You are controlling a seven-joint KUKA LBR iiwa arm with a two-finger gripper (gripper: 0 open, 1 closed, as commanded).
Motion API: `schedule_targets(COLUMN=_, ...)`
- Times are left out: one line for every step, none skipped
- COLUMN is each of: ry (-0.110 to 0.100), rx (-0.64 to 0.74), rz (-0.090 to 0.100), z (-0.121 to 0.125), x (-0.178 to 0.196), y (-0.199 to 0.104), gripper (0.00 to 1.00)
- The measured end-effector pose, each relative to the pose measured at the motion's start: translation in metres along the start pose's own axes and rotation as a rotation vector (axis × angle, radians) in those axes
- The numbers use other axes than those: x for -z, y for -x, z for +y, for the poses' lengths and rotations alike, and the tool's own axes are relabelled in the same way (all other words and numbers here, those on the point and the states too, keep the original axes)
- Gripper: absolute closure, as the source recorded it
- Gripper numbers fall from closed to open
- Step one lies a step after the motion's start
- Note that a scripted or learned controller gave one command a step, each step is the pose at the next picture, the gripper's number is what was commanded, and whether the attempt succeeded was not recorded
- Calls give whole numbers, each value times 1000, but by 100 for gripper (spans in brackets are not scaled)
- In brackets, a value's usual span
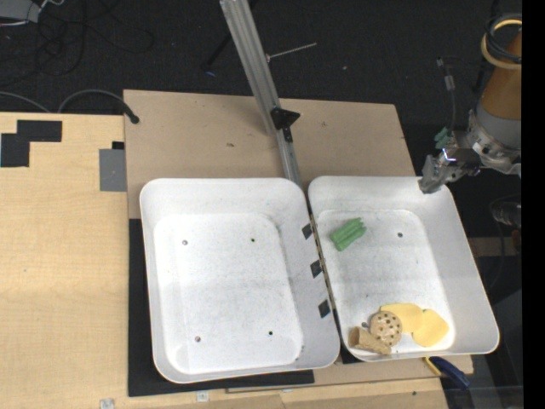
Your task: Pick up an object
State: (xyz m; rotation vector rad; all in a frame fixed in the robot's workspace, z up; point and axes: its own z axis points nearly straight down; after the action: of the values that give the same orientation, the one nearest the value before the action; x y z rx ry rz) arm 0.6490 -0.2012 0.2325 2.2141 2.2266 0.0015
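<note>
You're seeing the gripper (432, 177) hovering over the far right corner of the right bin (460, 254); its finger state I cannot tell. The green object (347, 233) is lying in that bin's far left part.

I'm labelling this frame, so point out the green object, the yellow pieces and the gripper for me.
green object (347, 233), camera view, middle of its ribbed body.
yellow pieces (419, 323), camera view, where the flat pale shapes overlap.
gripper (432, 177), camera view, its tip at the right bin's far corner.
</note>
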Motion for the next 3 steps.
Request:
schedule_targets(ry=-5, rx=-2, rz=3, z=-30, x=5, y=-50, gripper=100)
schedule_targets(ry=-7, rx=-3, rz=4, z=-46, x=-5, y=-102, gripper=100)
schedule_targets(ry=-7, rx=-1, rz=3, z=-70, x=5, y=-151, gripper=100)
